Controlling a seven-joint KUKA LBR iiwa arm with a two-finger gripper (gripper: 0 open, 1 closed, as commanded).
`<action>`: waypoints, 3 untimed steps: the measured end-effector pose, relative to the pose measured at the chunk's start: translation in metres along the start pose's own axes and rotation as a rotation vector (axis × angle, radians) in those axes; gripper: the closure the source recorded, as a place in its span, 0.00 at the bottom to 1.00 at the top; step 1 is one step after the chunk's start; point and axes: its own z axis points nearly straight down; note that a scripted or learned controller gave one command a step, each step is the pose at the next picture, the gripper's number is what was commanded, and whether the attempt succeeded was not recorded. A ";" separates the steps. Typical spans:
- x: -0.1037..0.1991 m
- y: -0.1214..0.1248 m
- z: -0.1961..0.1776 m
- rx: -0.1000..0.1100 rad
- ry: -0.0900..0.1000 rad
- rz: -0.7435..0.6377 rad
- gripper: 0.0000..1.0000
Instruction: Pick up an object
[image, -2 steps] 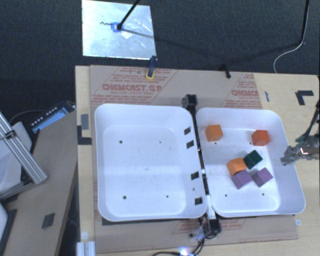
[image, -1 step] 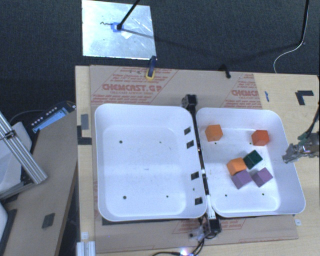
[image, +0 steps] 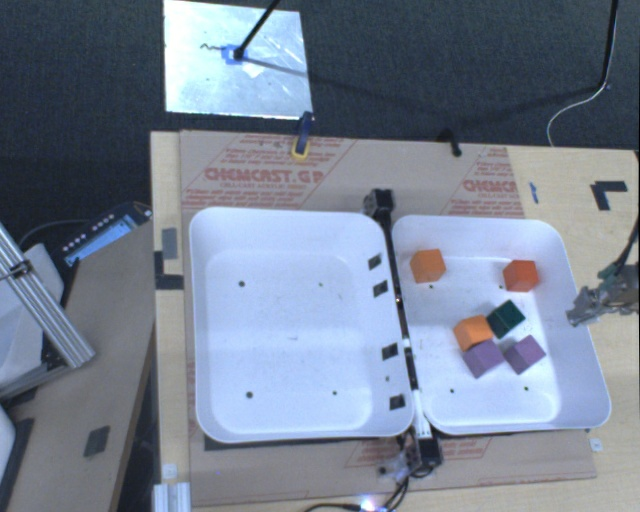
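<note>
The right bin (image: 560, 405) holds several small blocks. An orange block (image: 427, 265) lies near its upper left and a red-orange block (image: 520, 275) near its upper right. Lower down, an orange block (image: 473, 331), a dark green block (image: 506, 317) and two purple blocks (image: 483, 357) (image: 524, 353) sit tightly clustered. My gripper (image: 592, 306) reaches in from the right edge, by the right bin's right rim, to the right of the cluster and apart from every block. Nothing shows in its grasp.
The left bin (image: 215, 300) sits beside the right one, with a black hinged divider (image: 400, 340) between them. Both rest on a cardboard sheet (image: 260, 175) on the bench. A yellow clip (image: 300, 150) lies behind the bins, and a metal plate (image: 235, 60) farther back.
</note>
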 end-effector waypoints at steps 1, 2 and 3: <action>0.000 0.001 -0.011 -0.004 -0.001 -0.004 1.00; 0.000 0.002 -0.022 -0.006 -0.002 -0.008 1.00; 0.000 0.028 -0.014 0.000 -0.001 -0.001 1.00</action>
